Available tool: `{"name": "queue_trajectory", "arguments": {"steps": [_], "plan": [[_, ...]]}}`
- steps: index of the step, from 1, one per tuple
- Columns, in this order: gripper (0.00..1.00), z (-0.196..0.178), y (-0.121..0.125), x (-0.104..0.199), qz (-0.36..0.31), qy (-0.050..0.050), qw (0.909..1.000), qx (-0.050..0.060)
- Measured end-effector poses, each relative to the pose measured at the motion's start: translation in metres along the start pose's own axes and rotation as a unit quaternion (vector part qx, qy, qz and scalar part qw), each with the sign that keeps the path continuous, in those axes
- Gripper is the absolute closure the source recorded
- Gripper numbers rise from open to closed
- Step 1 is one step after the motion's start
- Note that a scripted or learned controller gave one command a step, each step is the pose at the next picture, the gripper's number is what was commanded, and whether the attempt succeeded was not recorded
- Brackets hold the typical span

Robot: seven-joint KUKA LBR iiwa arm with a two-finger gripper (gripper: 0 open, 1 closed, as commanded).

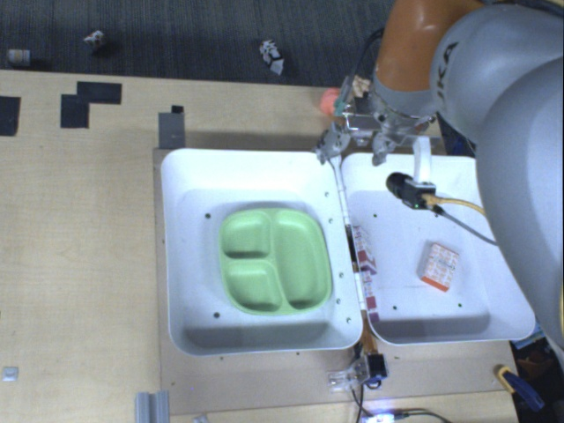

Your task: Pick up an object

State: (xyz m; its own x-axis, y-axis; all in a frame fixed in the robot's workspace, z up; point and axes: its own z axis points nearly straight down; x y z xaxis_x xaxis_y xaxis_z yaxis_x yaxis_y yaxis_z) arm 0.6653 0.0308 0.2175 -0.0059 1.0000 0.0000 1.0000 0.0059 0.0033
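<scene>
A green divided plate (273,258) lies flat in the left bin (189,192). In the right bin (467,320) rests a small orange and white packet (439,264), and a red and white wrapper (363,270) lies against the divider between the bins. My gripper (354,151) hangs over the far end of that divider, above both bins' back rims. It is open, with its two fingers (328,148) spread and nothing between them. It is well away from the plate and the packet.
A black fitting with a yellow cable (410,190) hangs over the back of the right bin. A pink-orange object (330,101) sits on the bench behind the gripper. Black patches (88,104) mark the bench at far left.
</scene>
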Motion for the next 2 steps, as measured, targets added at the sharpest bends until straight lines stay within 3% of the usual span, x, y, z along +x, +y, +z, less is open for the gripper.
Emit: {"name": "queue_trajectory", "arguments": {"steps": [2], "plan": [[0.0,0.0,0.0,0.0,0.0,0.0,1.0,0.0]]}}
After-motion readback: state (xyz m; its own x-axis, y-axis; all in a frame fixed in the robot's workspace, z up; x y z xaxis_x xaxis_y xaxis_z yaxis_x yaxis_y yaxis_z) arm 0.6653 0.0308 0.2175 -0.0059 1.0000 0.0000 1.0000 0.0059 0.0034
